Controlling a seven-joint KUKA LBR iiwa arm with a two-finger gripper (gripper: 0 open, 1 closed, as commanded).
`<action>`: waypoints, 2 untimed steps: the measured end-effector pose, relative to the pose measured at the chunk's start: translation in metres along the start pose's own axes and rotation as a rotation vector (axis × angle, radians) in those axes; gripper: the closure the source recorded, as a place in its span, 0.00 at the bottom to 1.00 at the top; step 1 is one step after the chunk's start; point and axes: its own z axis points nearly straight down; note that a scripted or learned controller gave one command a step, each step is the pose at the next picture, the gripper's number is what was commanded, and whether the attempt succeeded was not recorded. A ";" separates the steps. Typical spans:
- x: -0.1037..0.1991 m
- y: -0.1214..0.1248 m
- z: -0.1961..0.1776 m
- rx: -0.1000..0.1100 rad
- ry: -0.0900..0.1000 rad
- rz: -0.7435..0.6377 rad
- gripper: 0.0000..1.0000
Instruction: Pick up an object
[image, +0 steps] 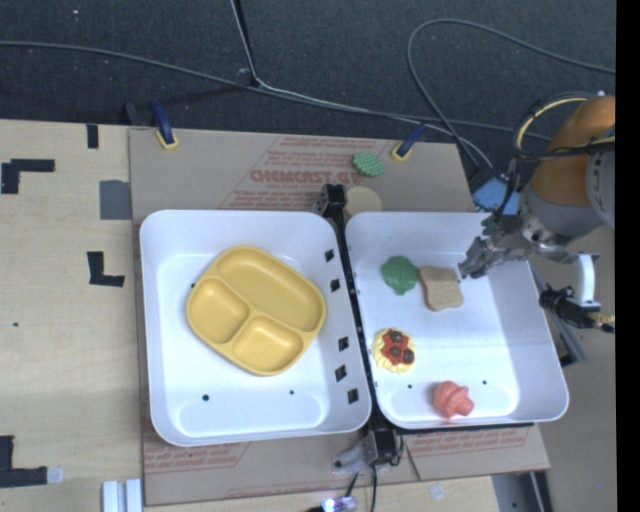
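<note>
In the right bin (520, 330), near its upper right corner, the gripper (472, 262) sits low over the white floor, just right of a tan bread-slice toy (440, 288). Dark jaws point down-left toward the bread; cannot tell if they are open or closed, too small and dark. Nothing visibly between them. Arm (565, 185) comes in from the right, grey body, orange band at top right, blue part near the wrist.

Right bin contents: green leafy toy (399, 273) upper left, touching or just beside the bread's left edge. Yellow round toy with red and dark toppings (394, 350) lower, near the bin's left wall. Pink-red toy (453, 398) near the bottom edge, apart from the rest. All lie flat on the bin floor.

Left bin (170, 330): one yellow divided tray (256, 309), three compartments, rotated at a slant, roughly centred.

Bins sit side by side on a cardboard sheet (290, 170) with red print, on the table (60, 330). Black clips run down the seam between the bins. Behind the bins on the cardboard: small green ridged item (368, 162) and a pale round disc (364, 199) just below it. Blue-and-yellow clamps at the cardboard's back edge. Cables cross the dark floor beyond.
</note>
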 end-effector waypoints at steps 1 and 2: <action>-0.009 -0.001 -0.056 -0.002 -0.001 0.000 1.00; -0.009 0.005 -0.100 -0.002 -0.001 0.000 1.00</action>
